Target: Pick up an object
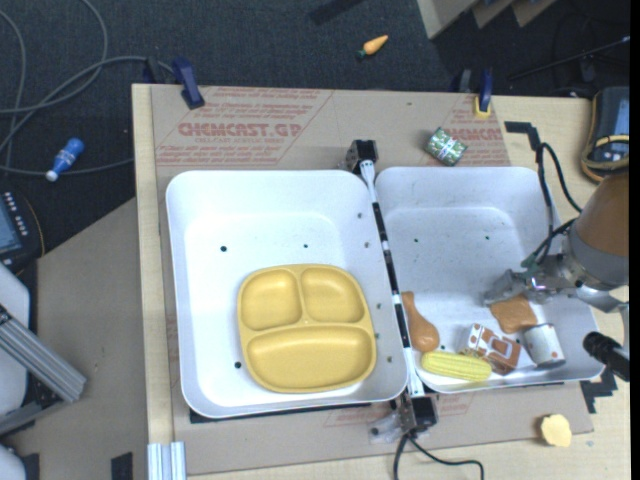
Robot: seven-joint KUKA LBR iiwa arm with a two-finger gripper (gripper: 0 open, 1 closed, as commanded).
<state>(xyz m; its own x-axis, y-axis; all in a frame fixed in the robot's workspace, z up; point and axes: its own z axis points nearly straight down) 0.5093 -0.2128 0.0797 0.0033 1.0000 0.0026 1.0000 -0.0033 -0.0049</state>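
Observation:
The right bin (450,218) holds several items bunched in its front right corner. A brown toast-like slab (513,314) lies beside a small grey can (544,343). In front of them are a brown and white box (492,346), a yellow corn cob (456,367) and an orange-brown drumstick shape (419,324). My gripper (520,284) reaches in from the right and hovers low just behind the toast slab, at its upper edge. Nothing is visibly held.
The left bin (200,218) carries a yellow divided plate (305,326). A crumpled green can (446,146) lies on the bench behind the right bin, and a yellow lump (555,429) sits at the bench's front right. Blue clamps (187,82) grip the back edge.

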